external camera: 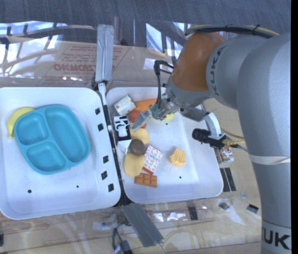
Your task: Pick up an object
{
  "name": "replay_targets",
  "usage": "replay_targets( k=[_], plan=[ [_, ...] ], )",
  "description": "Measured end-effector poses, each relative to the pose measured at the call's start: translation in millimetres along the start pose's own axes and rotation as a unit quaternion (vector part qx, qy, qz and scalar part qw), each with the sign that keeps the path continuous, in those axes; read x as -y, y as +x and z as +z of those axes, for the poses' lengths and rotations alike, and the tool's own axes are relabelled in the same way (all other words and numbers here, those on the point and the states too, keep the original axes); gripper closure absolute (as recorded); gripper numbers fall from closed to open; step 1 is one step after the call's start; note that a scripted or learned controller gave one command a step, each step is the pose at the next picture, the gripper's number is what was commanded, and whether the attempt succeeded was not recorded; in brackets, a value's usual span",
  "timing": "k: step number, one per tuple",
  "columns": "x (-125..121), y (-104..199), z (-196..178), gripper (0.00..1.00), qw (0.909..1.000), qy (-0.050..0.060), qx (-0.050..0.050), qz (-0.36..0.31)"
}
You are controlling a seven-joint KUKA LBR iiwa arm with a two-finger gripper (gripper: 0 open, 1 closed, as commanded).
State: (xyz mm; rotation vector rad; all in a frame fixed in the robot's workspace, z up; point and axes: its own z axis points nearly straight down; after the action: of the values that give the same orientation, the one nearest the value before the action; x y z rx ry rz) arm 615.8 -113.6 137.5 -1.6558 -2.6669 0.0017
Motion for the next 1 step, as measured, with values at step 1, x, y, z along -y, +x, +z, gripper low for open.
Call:
replay_targets(
  k=[1],
  plan=[
    [-29.0, -44.4, 35.9, 0.0, 0.9974, -0.005, 0.0, 0.072]
  ],
)
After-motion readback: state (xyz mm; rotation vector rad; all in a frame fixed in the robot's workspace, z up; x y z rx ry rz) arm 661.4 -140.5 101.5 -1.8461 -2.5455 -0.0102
